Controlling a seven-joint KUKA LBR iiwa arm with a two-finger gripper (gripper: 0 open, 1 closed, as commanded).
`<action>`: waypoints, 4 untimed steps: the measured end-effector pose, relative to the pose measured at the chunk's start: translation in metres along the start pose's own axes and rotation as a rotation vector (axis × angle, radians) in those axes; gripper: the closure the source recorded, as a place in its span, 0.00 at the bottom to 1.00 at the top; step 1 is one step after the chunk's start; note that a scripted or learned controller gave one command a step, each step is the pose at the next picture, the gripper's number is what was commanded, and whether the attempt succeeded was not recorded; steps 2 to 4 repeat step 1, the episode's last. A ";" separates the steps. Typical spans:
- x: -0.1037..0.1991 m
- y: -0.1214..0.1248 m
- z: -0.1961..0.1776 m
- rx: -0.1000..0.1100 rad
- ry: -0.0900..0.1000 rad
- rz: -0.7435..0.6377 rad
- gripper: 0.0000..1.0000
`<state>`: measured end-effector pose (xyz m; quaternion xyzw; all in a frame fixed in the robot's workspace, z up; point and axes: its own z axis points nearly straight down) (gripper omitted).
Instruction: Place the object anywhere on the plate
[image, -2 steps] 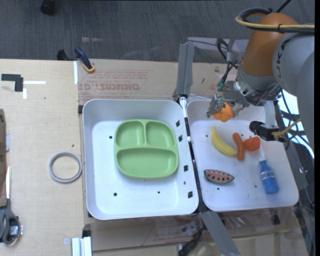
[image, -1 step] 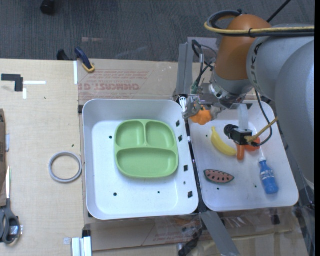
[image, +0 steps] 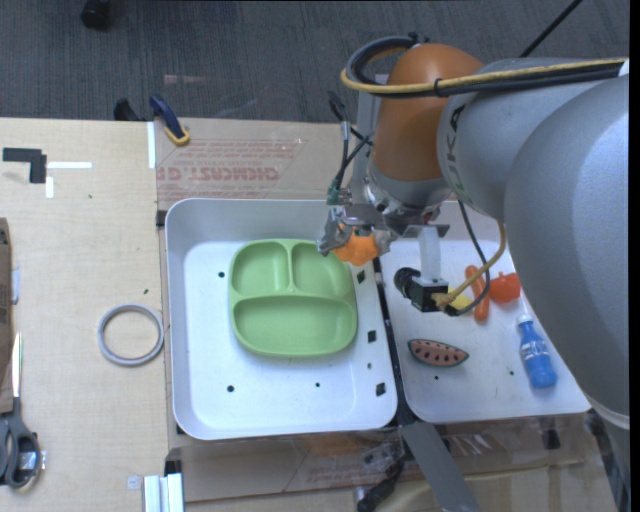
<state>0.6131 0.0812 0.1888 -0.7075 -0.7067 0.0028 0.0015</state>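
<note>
Orange and rounded, the small object (image: 356, 248) sits between the fingers of my gripper (image: 348, 240), hanging at the upper right corner of the green divided plate (image: 293, 298) in the left bin (image: 190, 330). I judge it light and fairly firm, perhaps a plastic toy, smooth enough to slip if the pinch is shallow; a hold across its widest part looks safest. The fingers appear closed in on it, pinching it from both sides, though the wrist hides much of the contact. It hovers just over the plate's rim near the top right compartment. In the right bin (image: 500, 385) I see a watermelon slice (image: 438, 352) and a blue bottle (image: 536, 352), well apart.
</note>
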 end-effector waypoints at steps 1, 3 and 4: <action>0.000 0.000 0.000 0.000 0.000 0.001 0.00; 0.000 0.000 0.000 0.000 0.000 0.001 0.00; 0.000 0.000 0.000 0.000 0.000 0.001 0.00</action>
